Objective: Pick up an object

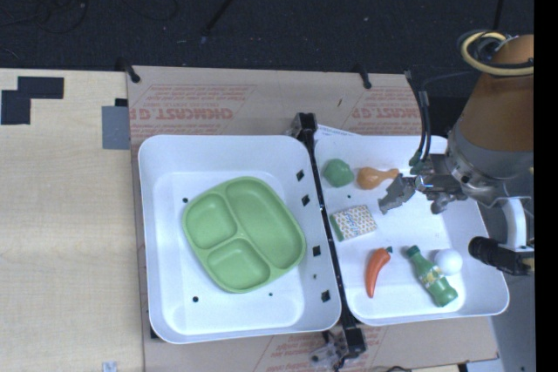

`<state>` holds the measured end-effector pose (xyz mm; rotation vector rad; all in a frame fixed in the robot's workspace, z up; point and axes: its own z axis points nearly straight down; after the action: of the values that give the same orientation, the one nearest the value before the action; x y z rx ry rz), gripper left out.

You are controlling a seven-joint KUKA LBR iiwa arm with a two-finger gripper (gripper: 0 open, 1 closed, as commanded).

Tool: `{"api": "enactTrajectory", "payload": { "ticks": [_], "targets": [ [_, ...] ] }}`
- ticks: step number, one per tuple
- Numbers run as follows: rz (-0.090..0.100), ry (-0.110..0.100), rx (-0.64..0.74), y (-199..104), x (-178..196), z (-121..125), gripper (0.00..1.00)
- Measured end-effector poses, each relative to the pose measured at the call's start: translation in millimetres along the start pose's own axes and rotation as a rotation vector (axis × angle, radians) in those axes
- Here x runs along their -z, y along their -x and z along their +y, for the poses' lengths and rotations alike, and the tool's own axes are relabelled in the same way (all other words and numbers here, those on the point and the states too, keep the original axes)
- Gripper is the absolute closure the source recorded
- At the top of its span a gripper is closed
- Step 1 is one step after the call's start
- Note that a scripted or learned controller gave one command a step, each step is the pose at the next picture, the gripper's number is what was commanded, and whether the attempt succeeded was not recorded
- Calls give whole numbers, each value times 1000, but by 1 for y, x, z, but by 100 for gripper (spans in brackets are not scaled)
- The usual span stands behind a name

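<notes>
Nearest the camera, along the front of the right bin (488, 302), a green bottle (432, 277) lies on its side with a small white ball (449, 261) touching its far side, and an orange-red chili pepper (377, 271) lies just to their left. Because these sit so close, a descent here could nudge the ball or roll the bottle away before anything closes on it.

Further back, near the bin's middle, a small patterned packet (354, 222) lies flat; flat things give little to grip, so a try at it may slide off. Beyond it are a green rounded object (337, 173) and an orange pear-shaped toy (376, 178), close together near the far left corner.

The gripper (418, 192) hangs over the right bin's middle, just right of the orange toy. Its jaws appear spread with nothing between them, though the view is dim there. No object is lifted yet; all candidates rest in the right bin.

The left bin (166, 187) holds a green divided plate (243, 233), broad and shallow, awkward to pinch by its rim.
</notes>
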<state>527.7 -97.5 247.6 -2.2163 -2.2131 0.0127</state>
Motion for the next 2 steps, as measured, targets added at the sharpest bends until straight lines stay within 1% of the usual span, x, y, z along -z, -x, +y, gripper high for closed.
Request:
{"api": "enactTrajectory", "payload": {
  "ticks": [1,2],
  "targets": [
    [-1,11,2,0,5,2,0],
    [1,2,1,-2,-59,-2,0]
  ]
}}
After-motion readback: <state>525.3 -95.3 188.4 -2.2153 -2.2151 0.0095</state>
